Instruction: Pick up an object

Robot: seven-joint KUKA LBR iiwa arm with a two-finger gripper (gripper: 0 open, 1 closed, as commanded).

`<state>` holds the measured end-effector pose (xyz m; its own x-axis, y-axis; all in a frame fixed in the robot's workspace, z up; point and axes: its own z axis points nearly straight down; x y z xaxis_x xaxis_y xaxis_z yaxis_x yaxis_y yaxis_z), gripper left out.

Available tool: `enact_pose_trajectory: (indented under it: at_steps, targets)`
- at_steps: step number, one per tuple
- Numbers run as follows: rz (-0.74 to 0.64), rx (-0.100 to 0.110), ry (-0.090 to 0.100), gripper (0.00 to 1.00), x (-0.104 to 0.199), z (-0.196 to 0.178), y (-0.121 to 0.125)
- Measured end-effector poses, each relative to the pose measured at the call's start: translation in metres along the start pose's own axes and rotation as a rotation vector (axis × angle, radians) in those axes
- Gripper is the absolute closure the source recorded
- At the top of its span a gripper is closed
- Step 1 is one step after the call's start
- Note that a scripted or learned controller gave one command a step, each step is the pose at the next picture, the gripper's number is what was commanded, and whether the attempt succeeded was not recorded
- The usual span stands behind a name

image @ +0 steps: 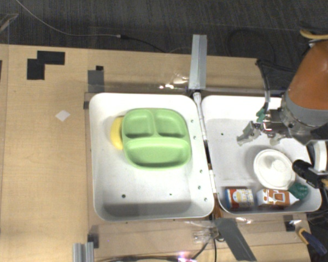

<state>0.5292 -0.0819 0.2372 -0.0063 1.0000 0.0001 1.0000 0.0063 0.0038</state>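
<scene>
The orange-banded arm (316, 81) loomed over the right bin (229, 146); its claw (251, 132) hung open above bare floor, near a white lidded cup (273, 168)

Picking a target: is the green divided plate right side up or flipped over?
Right side up. The green divided plate shows its three hollow compartments facing the camera, lying flat in the left bin.

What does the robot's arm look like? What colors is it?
The arm is big and rounded, with an orange band on top and grey below it. At its end sits a small metal gripper in grey and silver, with thin dark cables and a tiny green part beside it.
</scene>
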Motion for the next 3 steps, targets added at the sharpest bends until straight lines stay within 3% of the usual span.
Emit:
enact_pose_trajectory:
  at_steps: [1,2,3]
  targets:
    - [0.310,0.001,0.000,0.00,-0.022,0.133,-0.012]
    - [0.692,-0.016,0.008,0.00,-0.067,0.144,-0.026]
    - [0.501,-0.011,0.019,0.00,-0.089,0.143,-0.034]
